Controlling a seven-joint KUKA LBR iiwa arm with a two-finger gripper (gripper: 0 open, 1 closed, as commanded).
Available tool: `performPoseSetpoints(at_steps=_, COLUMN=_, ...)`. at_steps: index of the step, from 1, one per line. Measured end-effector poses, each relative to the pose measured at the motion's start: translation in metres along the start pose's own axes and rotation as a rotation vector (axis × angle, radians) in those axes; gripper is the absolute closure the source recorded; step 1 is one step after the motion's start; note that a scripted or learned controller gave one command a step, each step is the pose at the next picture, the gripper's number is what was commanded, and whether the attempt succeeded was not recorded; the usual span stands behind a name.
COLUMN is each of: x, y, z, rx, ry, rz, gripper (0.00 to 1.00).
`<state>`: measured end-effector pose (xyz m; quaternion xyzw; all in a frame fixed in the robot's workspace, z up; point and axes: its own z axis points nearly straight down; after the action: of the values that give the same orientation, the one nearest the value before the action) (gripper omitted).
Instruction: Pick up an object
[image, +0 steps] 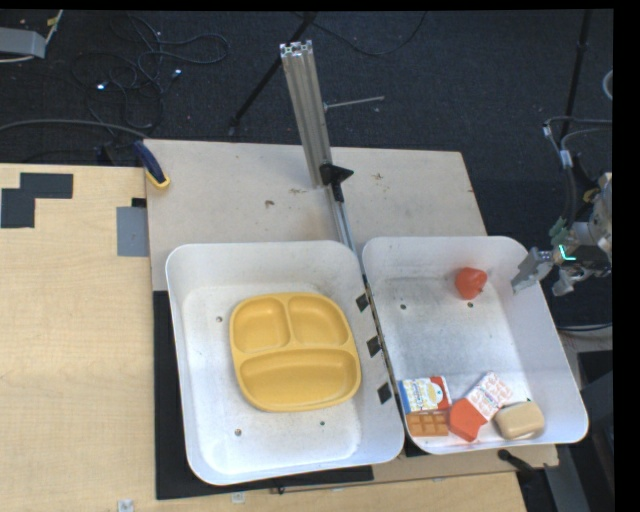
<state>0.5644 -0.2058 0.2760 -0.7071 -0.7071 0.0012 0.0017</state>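
At the right bin's (545, 300) far right edge, the end effector (545, 268) hovered, its state unclear; the red ball (470, 281) nearby could roll away.

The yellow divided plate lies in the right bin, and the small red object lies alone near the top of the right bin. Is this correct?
Not quite. The camera view shows the yellow divided plate in the left bin, not the right bin. The small red object is as you say.

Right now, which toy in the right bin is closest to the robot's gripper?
The red-orange toy, alone near the bin's far edge, is closest to the gripper. The other toys huddle at the near edge.
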Motion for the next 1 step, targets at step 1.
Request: performPoseSetpoints(at_steps=1, x=-0.0001, y=0.0007, z=-0.0015, rx=-0.003, ry=-0.001, rz=0.000, gripper=0.00)
